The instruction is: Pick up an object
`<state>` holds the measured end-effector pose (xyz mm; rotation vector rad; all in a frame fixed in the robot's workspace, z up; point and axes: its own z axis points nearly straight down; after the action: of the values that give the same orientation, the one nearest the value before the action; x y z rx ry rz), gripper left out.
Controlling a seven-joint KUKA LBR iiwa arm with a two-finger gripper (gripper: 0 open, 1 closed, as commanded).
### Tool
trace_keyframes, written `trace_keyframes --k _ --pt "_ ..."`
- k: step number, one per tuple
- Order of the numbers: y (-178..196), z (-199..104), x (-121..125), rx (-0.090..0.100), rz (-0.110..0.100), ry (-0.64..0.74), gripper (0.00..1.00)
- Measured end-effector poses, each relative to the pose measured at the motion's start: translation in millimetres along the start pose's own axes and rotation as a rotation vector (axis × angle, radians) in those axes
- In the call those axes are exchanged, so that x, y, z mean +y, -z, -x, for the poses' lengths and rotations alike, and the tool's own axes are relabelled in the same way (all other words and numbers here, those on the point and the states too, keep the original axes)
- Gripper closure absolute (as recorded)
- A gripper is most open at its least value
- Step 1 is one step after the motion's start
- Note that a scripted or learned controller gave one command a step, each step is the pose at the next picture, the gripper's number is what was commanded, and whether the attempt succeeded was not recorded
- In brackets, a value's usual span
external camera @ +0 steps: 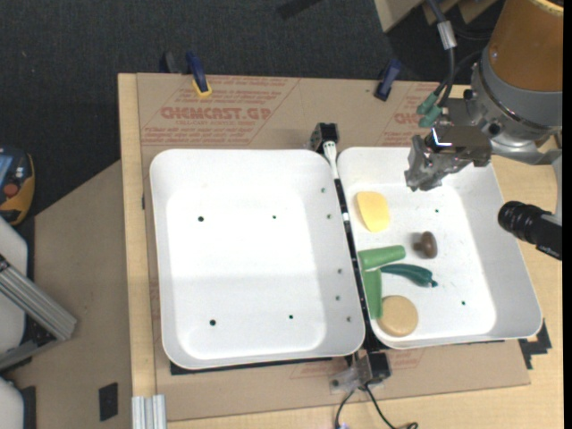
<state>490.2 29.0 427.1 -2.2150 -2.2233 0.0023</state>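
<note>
My gripper (424, 178) hangs over the back of the right bin (474, 248), above and to the right of a yellow block (373, 211). Nothing shows between its fingers. Below it lie a small brown lump (425, 244), a light green piece (375, 271) bent in an L shape, a dark green curved strip (411, 274) and a tan round disc (398, 315) near the bin's front edge.
The left bin (246, 248) sits beside the right one, with a black clip (323, 138) at the back of the seam and another at the front (375, 366). Blue clamps (197, 71) (388, 77) hold the cardboard base. A black cylinder (532, 224) juts in at the right.
</note>
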Motion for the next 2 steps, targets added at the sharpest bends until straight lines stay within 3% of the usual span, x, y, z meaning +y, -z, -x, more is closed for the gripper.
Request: trace_keyframes --k 2 --pt "55 -44 -11 0.0 0.01 -0.001 1.0"
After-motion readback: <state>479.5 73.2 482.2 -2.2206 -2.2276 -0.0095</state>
